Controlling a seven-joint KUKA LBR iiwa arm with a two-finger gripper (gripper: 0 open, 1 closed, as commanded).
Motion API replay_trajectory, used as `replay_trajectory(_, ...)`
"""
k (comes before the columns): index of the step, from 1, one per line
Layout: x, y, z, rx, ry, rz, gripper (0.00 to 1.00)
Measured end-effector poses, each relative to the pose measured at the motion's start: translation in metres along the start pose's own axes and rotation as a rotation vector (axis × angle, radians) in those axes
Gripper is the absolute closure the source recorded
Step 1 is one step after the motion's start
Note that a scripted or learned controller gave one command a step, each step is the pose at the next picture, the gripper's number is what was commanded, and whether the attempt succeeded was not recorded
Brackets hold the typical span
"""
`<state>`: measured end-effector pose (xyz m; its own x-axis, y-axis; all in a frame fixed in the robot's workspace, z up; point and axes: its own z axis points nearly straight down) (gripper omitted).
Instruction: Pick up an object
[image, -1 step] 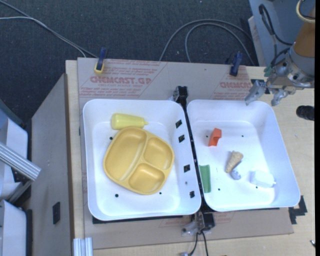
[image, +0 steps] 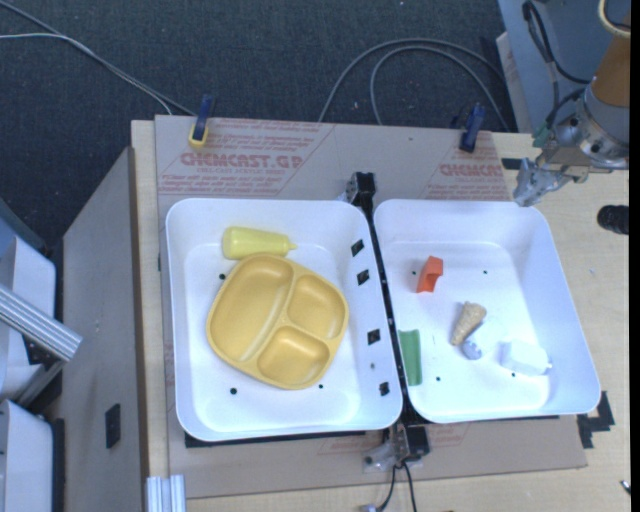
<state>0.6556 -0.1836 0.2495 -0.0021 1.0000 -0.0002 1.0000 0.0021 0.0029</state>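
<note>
From above, the left bin (image: 185, 330) held a smooth yellow plastic divided plate (image: 277, 320) and a yellow bottle (image: 255, 241). The right bin (image: 560, 300) held an orange block (image: 430, 274), a green bar (image: 410, 357), a tan cone (image: 467, 321) and a clear wrapper (image: 525, 357). Cardboard (image: 250, 150) read "CHEMCAST". The gripper (image: 530, 187) hung over the bin's far corner; whether it was spread, I cannot tell.

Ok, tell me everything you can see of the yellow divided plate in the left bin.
The yellow plate looks like smooth, slightly glossy plastic, with rounded corners and a raised rim. Ridges split it into three compartments: one large along its left side and two smaller on its right, and nothing lies in any of them. It lies flat, right way up, turned at an angle to the bin's sides, on the floor of the left bin near the middle. A yellow bottle lies just behind it, very close or touching its upper edge; I cannot tell which.
</note>
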Motion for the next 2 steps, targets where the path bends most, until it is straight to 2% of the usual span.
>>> replay_trajectory(1, 0.045, -0.063, -0.171, -0.015, -0.002, -0.003, 1.00)
replay_trajectory(2, 0.019, -0.028, -0.162, -0.002, -0.003, 0.003, 1.00)
